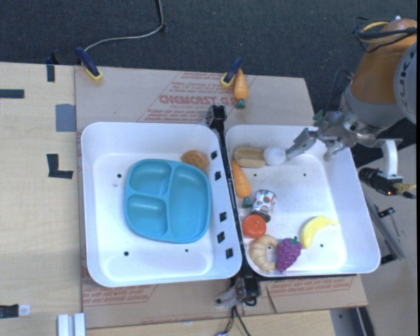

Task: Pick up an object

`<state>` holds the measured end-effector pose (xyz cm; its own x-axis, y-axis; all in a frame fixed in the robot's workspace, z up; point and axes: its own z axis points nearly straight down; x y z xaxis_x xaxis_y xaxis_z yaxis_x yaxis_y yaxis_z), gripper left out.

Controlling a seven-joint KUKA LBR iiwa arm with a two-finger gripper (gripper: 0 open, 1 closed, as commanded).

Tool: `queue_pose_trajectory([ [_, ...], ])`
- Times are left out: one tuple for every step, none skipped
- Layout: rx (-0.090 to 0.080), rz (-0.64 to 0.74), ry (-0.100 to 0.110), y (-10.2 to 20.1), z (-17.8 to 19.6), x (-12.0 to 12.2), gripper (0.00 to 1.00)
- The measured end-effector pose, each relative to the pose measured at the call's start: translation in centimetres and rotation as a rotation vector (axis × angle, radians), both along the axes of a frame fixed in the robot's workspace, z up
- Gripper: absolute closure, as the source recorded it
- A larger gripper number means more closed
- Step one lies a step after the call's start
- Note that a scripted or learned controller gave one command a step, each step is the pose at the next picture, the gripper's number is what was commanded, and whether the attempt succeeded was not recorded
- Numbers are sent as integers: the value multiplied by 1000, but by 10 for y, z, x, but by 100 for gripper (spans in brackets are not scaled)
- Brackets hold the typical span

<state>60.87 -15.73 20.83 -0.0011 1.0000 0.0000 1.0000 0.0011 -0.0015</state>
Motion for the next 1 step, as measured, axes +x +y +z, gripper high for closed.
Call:
queue_pose_trajectory([
  [-2, 1, -9, 34, -121, 50, 0],
])
